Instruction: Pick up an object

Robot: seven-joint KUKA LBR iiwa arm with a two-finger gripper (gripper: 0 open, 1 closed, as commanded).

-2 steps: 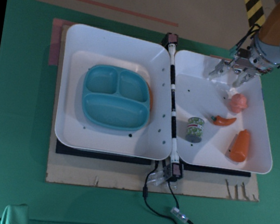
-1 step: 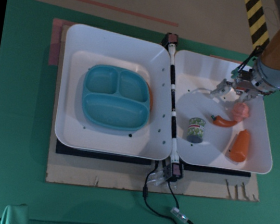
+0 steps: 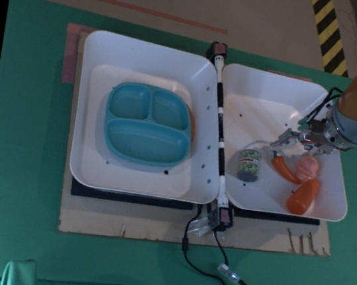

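Pincer near carrot, R bin.

End effector above carrot, right bin.

a green cloth covers the bench under a brown cardboard sheet. a black-and-white striped rod runs from 12 to 6 o'clock at centre. black cables trail toward 5 o'clock. yellow-black hazard tape marks the floor at 1 o'clock.
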